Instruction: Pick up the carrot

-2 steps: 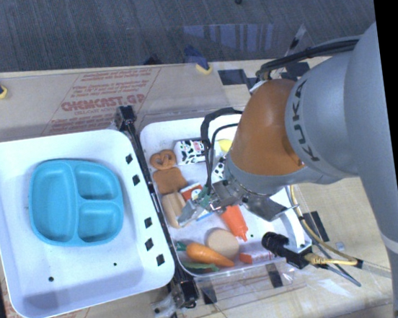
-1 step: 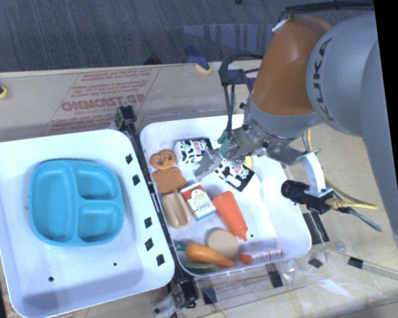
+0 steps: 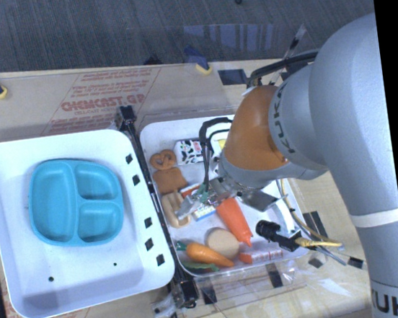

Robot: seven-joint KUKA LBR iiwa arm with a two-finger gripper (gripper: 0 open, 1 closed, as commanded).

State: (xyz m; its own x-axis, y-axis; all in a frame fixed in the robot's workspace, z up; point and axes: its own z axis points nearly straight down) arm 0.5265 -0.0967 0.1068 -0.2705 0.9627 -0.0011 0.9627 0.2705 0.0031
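Positioned over the middle of the right bin, my end effector hung low among the objects, with its tip near a small red-and-green packet. Whether it was open or shut I could not tell, as the wrist and clutter hid it.

Reading from the left, the tabletop carried a brown printed sheet with blue clamps at its far edge. The left bin held a blue divided plate, lying flat toward its far side.

The right bin was crowded. A brown bear-shaped toy lay near its left wall, with a black-and-white patterned item just beside it at the far side. A pale wafer-like piece lay below the bear.

The carrot lay at the near left corner of the right bin, orange with a green end, pointing toward the right, apart from my end effector. A tan rounded object touched it on the far side. An orange cone-shaped item lay tilted just right of that.

My orange band and grey arm covered the bin's right portion.
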